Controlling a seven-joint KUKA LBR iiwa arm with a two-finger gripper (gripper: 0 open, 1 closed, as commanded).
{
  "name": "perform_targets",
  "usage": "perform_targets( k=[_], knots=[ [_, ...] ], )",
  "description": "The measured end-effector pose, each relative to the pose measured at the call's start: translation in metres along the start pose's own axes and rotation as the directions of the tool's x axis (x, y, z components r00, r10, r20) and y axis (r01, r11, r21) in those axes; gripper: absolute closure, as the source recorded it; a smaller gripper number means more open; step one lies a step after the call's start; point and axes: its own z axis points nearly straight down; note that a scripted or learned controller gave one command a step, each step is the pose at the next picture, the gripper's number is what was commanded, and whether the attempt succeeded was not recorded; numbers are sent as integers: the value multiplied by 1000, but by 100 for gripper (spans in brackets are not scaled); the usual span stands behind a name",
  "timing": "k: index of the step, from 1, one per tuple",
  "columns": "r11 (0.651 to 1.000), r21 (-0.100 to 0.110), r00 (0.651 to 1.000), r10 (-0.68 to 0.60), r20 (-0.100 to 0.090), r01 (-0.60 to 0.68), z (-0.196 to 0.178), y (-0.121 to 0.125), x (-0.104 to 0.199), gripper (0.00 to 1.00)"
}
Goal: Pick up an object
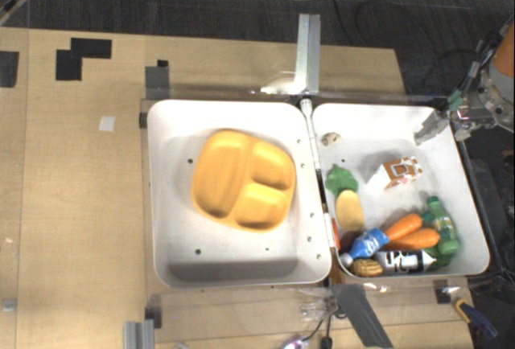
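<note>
The hand (433,129) sits at the right bin's (378,126) far right corner; whether it is open or closed cannot be told. Two toy carrots (409,231) lie near that bin's front right corner. The left bin (169,178) carries a yellow sectioned tray (242,178).

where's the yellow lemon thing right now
The lemon lies in the right bin, by the divider on its left side, just below the green toy.
</note>
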Motion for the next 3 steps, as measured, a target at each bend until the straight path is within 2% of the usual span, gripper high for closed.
perform_targets(
  k=[1, 2, 3],
  knots=[
    [1000, -6, 1000, -6, 2, 6, -12, 2, 1, 100],
    [1000, 0, 1000, -19, -2, 19, -88, 33, 62, 100],
    [992, 1, 992, -125, -3, 125, -94, 58, 135, 100]
  ],
)
